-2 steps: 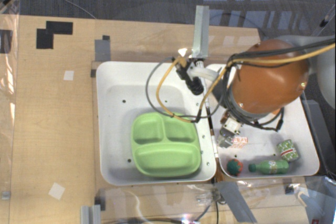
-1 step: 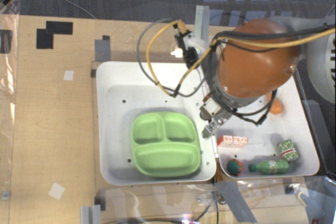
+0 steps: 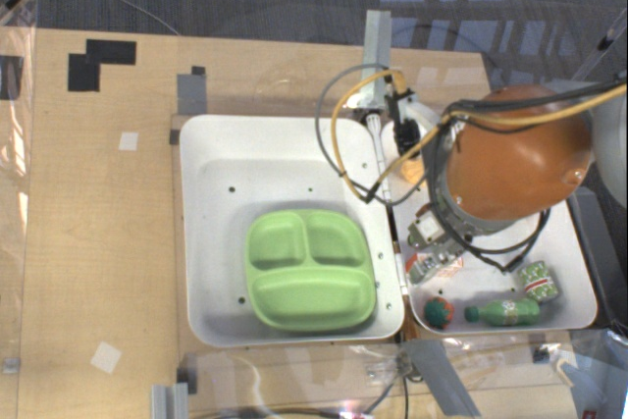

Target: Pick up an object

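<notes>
My arm, with its big orange band [image 3: 515, 152], hangs over the right bin [image 3: 584, 304]. The gripper [image 3: 430, 238] reaches down at that bin's left side, mostly hidden under the wrist. Just below it lies a small red and white object [image 3: 435, 265]; whether the two touch cannot be made out. Along the bin's front lie a green bottle [image 3: 502, 311] on its side and a small green and red ball [image 3: 438, 311]. A green and white can [image 3: 538, 280] rests to the right of the gripper. A yellowish item [image 3: 412, 170] peeks out beside the wrist.
A green divided plate [image 3: 309, 268] sits in the left bin [image 3: 211, 211]. Yellow and black cables [image 3: 343, 142] loop over the divider between the bins. A metal post [image 3: 377, 39] stands behind them.
</notes>
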### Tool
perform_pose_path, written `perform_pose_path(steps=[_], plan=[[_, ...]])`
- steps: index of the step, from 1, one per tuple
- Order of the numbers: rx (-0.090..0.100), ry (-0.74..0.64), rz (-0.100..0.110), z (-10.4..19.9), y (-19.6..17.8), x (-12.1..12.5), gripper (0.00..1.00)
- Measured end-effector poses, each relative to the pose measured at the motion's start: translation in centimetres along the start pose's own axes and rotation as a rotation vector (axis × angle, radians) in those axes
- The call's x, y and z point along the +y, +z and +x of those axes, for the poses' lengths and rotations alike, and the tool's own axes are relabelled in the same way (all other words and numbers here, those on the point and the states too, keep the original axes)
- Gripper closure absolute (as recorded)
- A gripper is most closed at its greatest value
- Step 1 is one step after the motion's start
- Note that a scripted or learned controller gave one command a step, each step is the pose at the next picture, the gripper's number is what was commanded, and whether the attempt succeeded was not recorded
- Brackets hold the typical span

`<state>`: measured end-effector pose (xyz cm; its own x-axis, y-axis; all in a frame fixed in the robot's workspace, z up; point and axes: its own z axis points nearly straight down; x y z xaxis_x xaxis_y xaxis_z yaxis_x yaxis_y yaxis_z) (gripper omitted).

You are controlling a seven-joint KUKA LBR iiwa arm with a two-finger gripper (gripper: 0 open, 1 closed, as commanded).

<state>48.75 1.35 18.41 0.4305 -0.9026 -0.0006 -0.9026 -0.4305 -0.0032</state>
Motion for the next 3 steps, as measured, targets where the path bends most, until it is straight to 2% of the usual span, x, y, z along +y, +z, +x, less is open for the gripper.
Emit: perform_pose_path(steps=[1,2,3], plan=[[0.003,-0.379,0.004,-0.8,-10.2,-0.5,1.00],[-0.004,-0.761,-0.002,-0.3,-3.7,-1.5,1.00],[-0.002,-0.291,0.000,-6.6,-2.3,-4.7,1.00]])
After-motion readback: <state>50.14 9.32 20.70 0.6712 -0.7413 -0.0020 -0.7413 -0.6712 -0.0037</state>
